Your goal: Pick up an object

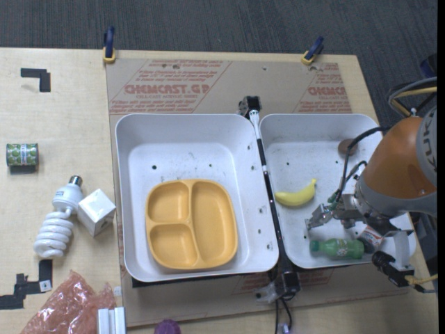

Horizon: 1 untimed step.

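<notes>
end effector [321, 218]: low inside the right bin, metal fingers pointing toward the view's left. can't honestly tell if they're apart or together, too small and cluttered. nothing visibly between them

green bottle [338, 248]: lying on its side on the right bin's floor, just below the end effector in the view, near the bin's front edge, white cap end toward the arm

banana [296, 194]: yellow, lying flat in the right bin, up and to the left of the end effector, close but apart from it

arm [398, 169]: comes in from the right, big orange band sits over the right bin's right rim, grey wrist angles down and left into the bin, with some cables looping around it

right bin [306, 127]: white and shallow, holds the banana, the bottle and a small brownish round thing [346, 146] up near the back right

left bin [174, 134]: same white tray, touching the right one along the middle. has a yellow divided plate [191, 223] in it, three compartments, sitting toward the front

counter [55, 124]: light wood. left of the bins there's a spiral light bulb [57, 223], a little white cube [96, 211] right beside it, a small green can [22, 155] further back, and some reddish mesh bag [66, 306] at the front corner
</notes>
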Available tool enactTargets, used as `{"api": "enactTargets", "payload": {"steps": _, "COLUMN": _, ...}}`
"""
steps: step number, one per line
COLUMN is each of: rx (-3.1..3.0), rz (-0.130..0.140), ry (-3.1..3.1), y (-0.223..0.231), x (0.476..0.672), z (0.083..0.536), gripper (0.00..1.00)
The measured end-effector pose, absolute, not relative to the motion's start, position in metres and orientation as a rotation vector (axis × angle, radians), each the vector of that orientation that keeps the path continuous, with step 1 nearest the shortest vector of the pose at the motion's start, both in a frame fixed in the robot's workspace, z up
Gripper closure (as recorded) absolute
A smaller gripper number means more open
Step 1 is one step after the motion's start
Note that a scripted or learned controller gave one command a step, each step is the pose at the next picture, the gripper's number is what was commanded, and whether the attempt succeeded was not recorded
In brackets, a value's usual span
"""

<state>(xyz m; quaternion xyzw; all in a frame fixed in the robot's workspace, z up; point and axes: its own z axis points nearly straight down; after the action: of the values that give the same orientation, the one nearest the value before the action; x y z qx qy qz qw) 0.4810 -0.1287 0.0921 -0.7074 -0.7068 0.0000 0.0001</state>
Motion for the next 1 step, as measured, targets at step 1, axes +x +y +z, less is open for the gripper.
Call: {"api": "enactTargets", "payload": {"steps": 1, "rx": -2.227, "rz": -0.002, "ry": -2.22, "y": -0.1295, "x": 0.4825, "z": 0.102, "gripper": 1.0}}
